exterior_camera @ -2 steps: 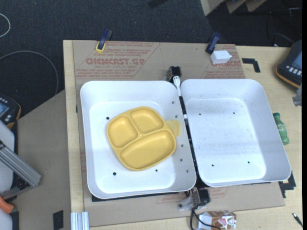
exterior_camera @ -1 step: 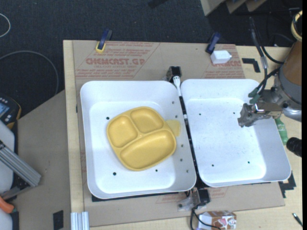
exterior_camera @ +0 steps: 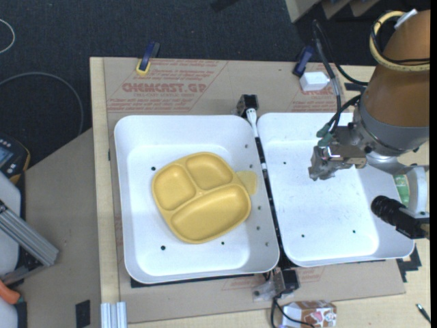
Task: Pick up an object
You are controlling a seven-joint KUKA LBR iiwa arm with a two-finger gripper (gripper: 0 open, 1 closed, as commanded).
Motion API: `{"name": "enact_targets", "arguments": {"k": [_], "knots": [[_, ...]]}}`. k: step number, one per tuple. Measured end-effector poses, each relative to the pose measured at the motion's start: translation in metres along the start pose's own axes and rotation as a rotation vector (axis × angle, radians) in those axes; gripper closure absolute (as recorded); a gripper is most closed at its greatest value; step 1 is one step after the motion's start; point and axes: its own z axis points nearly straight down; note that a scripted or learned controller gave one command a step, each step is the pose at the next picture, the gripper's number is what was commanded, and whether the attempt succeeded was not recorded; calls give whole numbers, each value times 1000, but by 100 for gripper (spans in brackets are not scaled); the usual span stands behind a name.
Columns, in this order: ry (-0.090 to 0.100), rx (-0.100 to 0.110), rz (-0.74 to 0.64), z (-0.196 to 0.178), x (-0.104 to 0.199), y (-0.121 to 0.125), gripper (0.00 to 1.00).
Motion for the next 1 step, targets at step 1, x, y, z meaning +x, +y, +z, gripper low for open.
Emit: {"name": "enact_targets", "arguments": {"k": [1], "knots": [[0,-14,0,-76,75,1,100]]}}
